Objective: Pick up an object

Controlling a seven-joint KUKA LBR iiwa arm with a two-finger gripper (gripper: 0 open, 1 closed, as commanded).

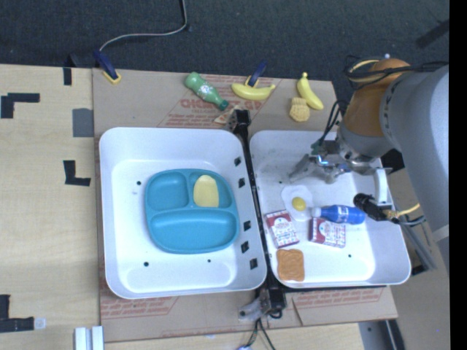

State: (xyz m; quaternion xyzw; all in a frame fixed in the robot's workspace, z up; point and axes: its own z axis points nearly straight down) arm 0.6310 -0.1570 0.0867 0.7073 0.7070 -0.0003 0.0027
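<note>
Honestly, from my seat the whole move hinged on how the gripper (300, 168) stood against the cluster of items in the right bin (387, 272), and I judged the fried egg (298, 202) the nearest candidate. It lay just below the fingertips in the camera view, a little toward the near rim, close but not touching. I could see the two fingers spread apart, pointing toward the divider between the bins, with nothing between them, so I read the gripper as released. The blue bottle (340, 214) lay further down and off toward the arm's side, its long axis running across the bin, its cap toward the egg. Past those, nearer the front rim, sat two red-and-white packets (282, 229) and a brown slice of toast (290, 264), all well clear of the fingers. The blue divided plate (181, 224) with a yellow piece (206, 191) on it rested in the left bin (120, 268), well apart on the far side of the divider. My guess was a short drop toward the egg or bottle would serve better than crossing over.
</note>
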